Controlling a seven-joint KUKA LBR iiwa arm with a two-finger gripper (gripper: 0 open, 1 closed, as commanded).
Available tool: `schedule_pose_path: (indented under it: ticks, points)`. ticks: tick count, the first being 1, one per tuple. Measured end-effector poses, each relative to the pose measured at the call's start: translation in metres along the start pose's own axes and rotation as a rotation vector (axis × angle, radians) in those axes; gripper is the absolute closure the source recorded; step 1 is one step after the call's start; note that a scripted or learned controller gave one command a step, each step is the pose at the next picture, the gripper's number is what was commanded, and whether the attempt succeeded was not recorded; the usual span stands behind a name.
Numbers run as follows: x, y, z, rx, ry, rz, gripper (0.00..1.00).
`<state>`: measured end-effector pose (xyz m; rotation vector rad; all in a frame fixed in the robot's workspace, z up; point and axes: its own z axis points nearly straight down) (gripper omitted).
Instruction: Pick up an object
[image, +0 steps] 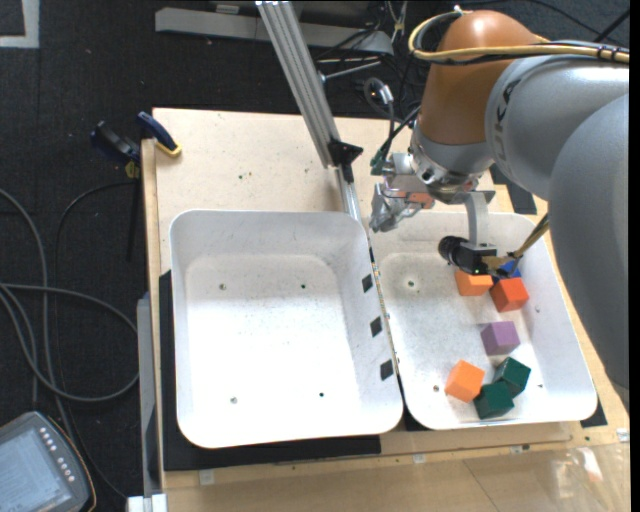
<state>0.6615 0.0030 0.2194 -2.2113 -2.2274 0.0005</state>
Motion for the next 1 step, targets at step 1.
schedule_pose_path:
  ticks: [1]
  points:
    - [0.0542, -0.0071, -0.0142, -0.004, 0.001, -0.001, 1.0]
